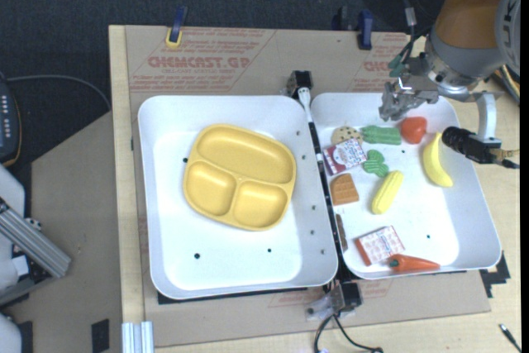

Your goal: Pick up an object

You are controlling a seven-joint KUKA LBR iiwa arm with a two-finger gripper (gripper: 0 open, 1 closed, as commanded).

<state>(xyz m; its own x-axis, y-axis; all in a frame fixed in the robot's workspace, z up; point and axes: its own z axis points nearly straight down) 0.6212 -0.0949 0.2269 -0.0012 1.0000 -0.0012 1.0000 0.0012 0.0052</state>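
Two shallow white bins sit side by side on the bench (248, 54), which is covered with a brown printed board. The left bin (157, 178) carries a yellow divided plate (238, 176) with three compartments, lying near the bin's middle and slightly toward its 12 o'clock side.

The right bin (463, 219) carries the small toy foods. Taking this bin's middle as the clock centre, a yellow corn cob (387, 191) lies close to the centre, tilted. At about 10 o'clock lie a cookie (345, 134) and a red-and-white packet (350, 153), touching each other, with a brown bread-like piece (344, 189) just below them at 9 o'clock. A green pea pod (381, 135) lies at about 11 o'clock, and a smaller green piece (375, 164) sits between it and the corn. A red tomato (413, 128) rests at 12 o'clock, just beside the pod's right end. A banana (435, 161) lies at 2 o'clock, roughly upright in the view. At 6 o'clock a second red-and-white packet (380, 244) sits just above an orange carrot (412, 264) by the bin's near rim.

The grey arm with its orange band reaches in from 1 o'clock (upper right of the view). Its gripper (400, 105) hangs over the bin's far edge, just above the pea pod and the tomato. Whether the fingers are open or closed I cannot tell; nothing is visibly held between them.
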